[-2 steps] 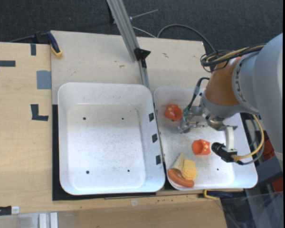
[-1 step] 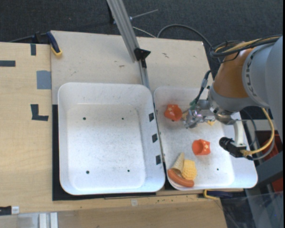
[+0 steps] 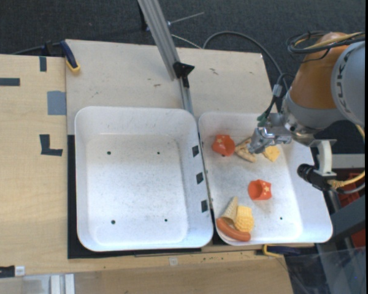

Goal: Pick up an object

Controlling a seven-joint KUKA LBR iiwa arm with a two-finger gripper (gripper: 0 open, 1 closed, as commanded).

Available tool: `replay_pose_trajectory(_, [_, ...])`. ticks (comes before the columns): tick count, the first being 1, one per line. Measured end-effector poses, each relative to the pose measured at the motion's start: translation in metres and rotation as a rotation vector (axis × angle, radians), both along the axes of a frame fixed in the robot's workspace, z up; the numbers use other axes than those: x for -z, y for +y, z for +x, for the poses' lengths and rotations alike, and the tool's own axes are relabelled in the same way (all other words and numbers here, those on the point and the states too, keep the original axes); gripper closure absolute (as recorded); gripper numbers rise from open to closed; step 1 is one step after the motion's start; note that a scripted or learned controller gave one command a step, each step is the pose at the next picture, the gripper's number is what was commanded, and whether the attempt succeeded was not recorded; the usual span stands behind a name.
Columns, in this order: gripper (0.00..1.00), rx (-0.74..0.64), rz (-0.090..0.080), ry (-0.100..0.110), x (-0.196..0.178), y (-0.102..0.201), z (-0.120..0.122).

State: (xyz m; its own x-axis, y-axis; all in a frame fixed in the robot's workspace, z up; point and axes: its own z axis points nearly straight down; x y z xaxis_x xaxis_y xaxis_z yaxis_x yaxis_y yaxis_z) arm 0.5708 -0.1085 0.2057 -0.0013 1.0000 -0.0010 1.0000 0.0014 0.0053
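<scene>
While the arm reaches in from the right:
Gripper (image 3: 262, 141): low in right bin (image 3: 306, 222), over tan and yellow pieces (image 3: 257, 152).
Jaws: can't tell how wide.
Nearby: red toy (image 3: 223, 144), orange block (image 3: 259, 190).

Gripper (image 3: 262, 141) over toys (image 3: 258, 152) (right bin (image 3: 306, 225))

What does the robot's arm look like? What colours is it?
The arm is fat and rounded, grey, with a big orange band above the wrist and some dark letters on the grey part. Thin black cables loop over its top. At the end sits a small silver metal pincer, with a white and black part beside the wrist.
</scene>
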Motion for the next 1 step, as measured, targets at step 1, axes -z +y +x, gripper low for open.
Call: replay_pose_trajectory(1, [1.00,0.000,0.001,0.005,-0.0089,0.0003,0.0004])
